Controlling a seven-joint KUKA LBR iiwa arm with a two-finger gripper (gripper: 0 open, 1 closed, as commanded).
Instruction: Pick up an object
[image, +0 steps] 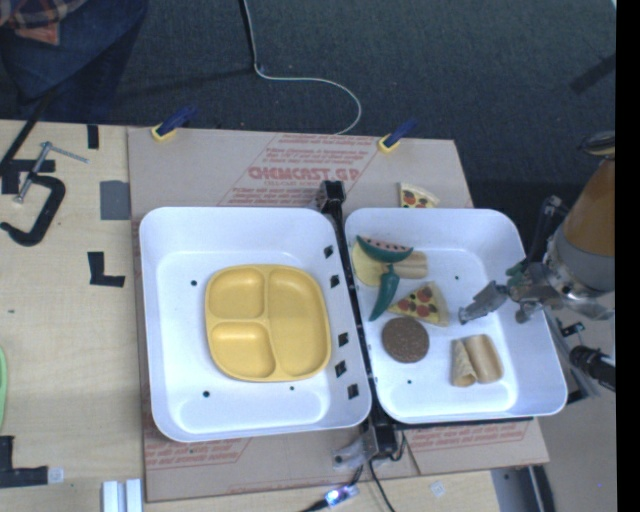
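fingers (487, 303) apart, holding nothing, over right bin (505, 240) nr bread roll (475, 359).

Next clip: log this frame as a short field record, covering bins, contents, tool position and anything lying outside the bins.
left bin: holds a yellow divided plate
right bin: holds a watermelon slice, green pepper, pizza slice, brown cookie and bread roll
tool: over the right bin's right half, above the bread roll, nothing seen between its fingers
outside bins: a second pizza slice on the cardboard behind the right bin
task state: nothing picked up yet
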